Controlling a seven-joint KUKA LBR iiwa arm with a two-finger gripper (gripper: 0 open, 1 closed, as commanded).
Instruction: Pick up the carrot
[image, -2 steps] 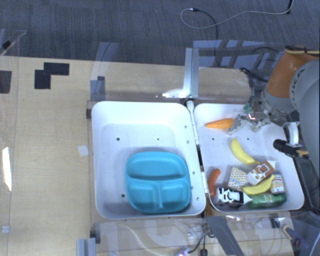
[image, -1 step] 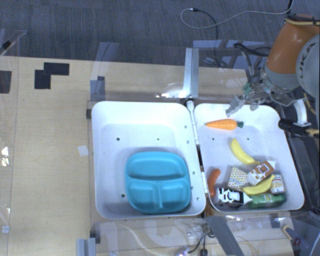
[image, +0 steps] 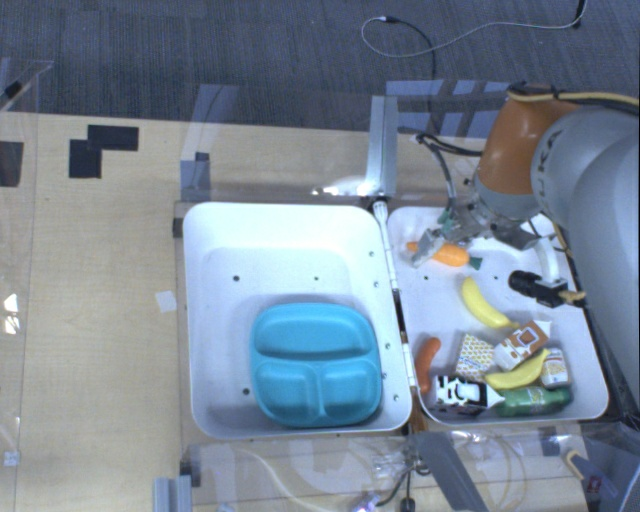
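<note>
We find the carrot (image: 452, 257) lying in the far left part of the right bin (image: 437, 305), close to the wall shared with the left bin (image: 225, 300). The gripper (image: 437, 242) is down right at it, touching or just above its left end, so we judge the approach done while the grasp and lift are left to do. We cannot tell how far the gripper is open, and nothing shows the carrot raised off the floor, so we would not call it held. A small orange scrap (image: 411, 247) lies just to the left of the gripper. A banana (image: 483, 303) lies nearer the camera, apart from the carrot. Along the near wall are a red sausage (image: 427, 362), a second banana (image: 520, 372), a green bottle (image: 530, 401) and some small boxes, all well clear. The left bin holds a blue divided plate (image: 315, 365). The divider wall looks the likeliest obstacle.
</note>
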